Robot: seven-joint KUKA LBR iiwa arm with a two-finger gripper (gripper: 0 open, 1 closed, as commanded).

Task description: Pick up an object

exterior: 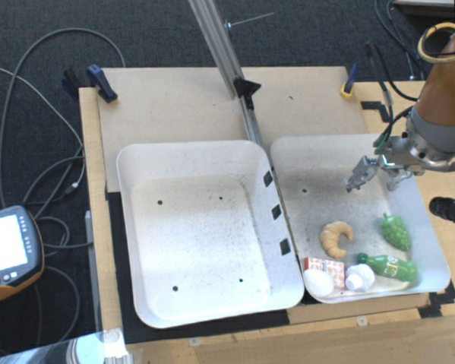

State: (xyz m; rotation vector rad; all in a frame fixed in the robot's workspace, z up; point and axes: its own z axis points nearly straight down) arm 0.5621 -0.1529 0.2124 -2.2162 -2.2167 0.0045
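The right bin (310,165) holds several small items along its near side. A tan croissant (337,239) lies near the middle, and a green bunch of grapes (395,232) sits to its right. At the front edge a green bottle with a white cap (384,268) lies on its side, beside a red and white carton (324,275). My gripper (377,179) hangs above the far right part of this bin, behind the grapes and croissant. Its fingers are spread open with nothing between them.
The left bin (136,174) sits beside the right one, with a raised divider wall (278,213) between them. A metal pole (220,48) slants up from the back of the bench. Clamps mark the bench's far corners.
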